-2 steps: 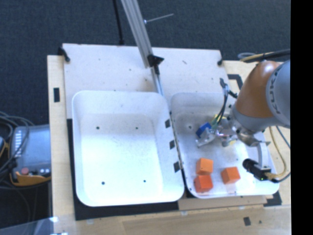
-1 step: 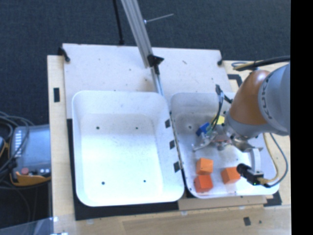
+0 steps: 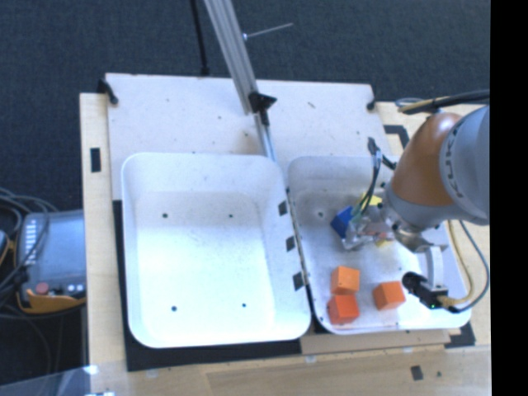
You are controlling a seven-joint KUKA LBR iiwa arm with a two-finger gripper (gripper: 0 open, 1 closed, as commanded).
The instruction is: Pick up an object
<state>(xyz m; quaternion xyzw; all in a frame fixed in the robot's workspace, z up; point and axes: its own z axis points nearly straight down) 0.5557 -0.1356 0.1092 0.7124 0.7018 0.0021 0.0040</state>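
The gripper (image 3: 356, 236) is lowered into the right bin (image 3: 307, 190) beside a blue object (image 3: 341, 220), its state indeterminate, with no object visibly lifted; three orange blocks (image 3: 346, 280) lie nearby, so the pick appears incomplete

You have three orange cubes in the right bin (image 3: 307, 190): one (image 3: 346, 280) mid-floor, one (image 3: 343, 308) just below it by the bin's near rim, one (image 3: 388, 295) to their right. A blue block (image 3: 341, 221) lies higher up the bin, tilted.
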